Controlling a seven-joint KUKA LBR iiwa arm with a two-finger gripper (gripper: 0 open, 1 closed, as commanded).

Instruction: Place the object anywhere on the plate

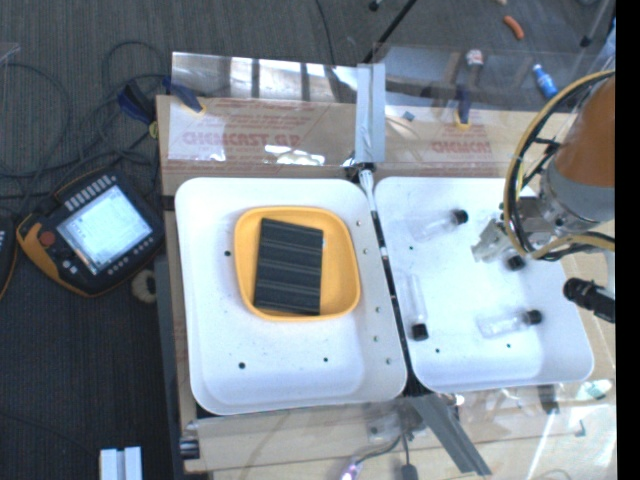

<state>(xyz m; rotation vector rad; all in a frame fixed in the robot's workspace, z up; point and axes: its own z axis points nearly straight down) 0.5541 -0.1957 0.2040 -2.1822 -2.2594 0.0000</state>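
Dark carpet surrounds the worktop, where we see two white bins. Our left bin holds a yellow plate with a dark ribbed block lying on it. Our right bin holds three clear vials. Our hand hangs over its far right; we cannot tell its grip.
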